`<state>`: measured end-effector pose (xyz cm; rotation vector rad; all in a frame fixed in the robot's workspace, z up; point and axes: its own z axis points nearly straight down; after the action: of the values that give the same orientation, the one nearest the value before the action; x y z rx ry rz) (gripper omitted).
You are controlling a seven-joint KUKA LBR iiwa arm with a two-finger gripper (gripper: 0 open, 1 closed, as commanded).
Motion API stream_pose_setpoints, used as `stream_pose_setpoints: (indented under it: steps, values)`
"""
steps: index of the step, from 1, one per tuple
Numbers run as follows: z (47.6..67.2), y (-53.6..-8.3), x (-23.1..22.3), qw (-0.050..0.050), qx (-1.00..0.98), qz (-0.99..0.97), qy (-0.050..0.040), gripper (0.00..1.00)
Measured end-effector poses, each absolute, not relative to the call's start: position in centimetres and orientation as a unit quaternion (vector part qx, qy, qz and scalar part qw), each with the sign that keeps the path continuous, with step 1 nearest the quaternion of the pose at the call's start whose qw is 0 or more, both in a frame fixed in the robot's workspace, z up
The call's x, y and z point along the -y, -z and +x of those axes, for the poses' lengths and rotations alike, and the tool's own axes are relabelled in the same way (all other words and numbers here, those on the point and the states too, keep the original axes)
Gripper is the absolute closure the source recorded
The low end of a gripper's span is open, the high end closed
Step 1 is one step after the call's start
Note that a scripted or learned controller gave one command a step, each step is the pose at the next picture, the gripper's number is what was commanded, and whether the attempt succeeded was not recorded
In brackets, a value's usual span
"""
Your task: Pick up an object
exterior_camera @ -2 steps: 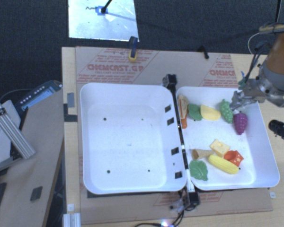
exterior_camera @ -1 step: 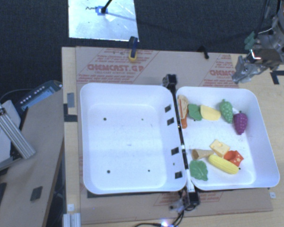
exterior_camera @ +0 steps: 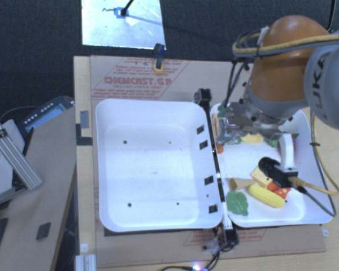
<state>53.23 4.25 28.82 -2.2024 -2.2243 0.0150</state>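
My bench (exterior_camera: 135,75) carries two white bins; the right bin (exterior_camera: 305,210) holds corn (exterior_camera: 265,195) and a green leaf (exterior_camera: 237,203). End effector (exterior_camera: 229,130) grip: I cannot tell.

You are looking at two bins of smooth white plastic, the left bin (exterior_camera: 152,162) with a soft matt sheen and the right bin (exterior_camera: 237,165) much the same. They rest on a flat brown cardboard sheet (exterior_camera: 138,78), matt and printed in red. The arm's orange band (exterior_camera: 288,55) is glossy, catching highlights. The claw (exterior_camera: 229,127) looks like bare, shiny metal. The toy corn (exterior_camera: 265,195) and green leaf (exterior_camera: 237,203) look like smooth plastic.
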Motion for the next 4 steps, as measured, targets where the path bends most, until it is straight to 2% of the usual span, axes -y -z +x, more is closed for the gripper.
stream_pose_setpoints:
  steps: [1,2,3,4]
  values:
    - [53.5,-29.7,-3.8,0.0,0.708,-0.706,0.0004,0.0]
    - [50.8,-38.5,-19.7,0.0,0.715,-0.699,0.007,0.0]
    - [51.0,-39.1,-18.6,-0.001,0.71,-0.704,0.0022,1.0]
    - [48.6,-51.1,-23.0,-0.002,0.711,-0.703,0.0079,1.0]
